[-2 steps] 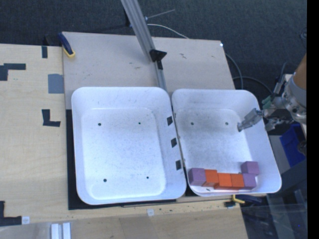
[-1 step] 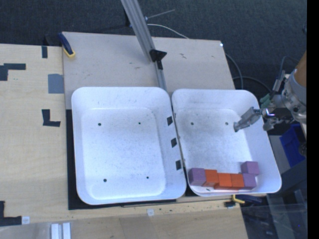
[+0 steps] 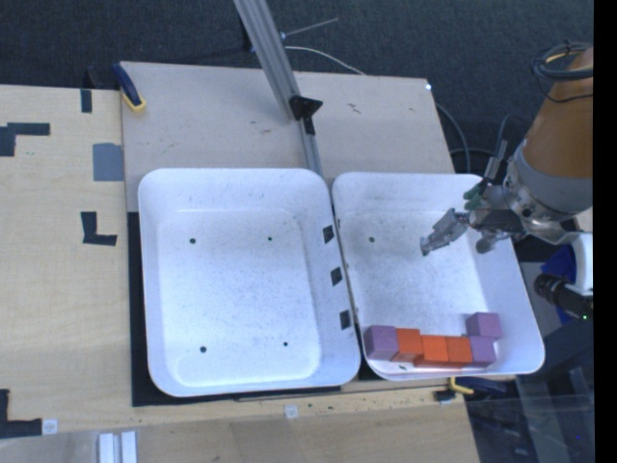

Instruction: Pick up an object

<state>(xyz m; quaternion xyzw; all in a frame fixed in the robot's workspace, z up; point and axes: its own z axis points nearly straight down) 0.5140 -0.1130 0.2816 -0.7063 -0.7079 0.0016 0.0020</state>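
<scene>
Gripper (image 3: 461, 235) – fingers spread, nothing held – was positioned above right bin (image 3: 405, 201); purple and orange blocks (image 3: 434, 343) were lined along its near wall.

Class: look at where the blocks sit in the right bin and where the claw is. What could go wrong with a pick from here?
1. The blocks are packed in a row against the right bin's near wall, so a finger may hit the wall or a neighbouring block.
2. The claw hangs apart from the row, so closing here would likely grasp nothing.
</scene>
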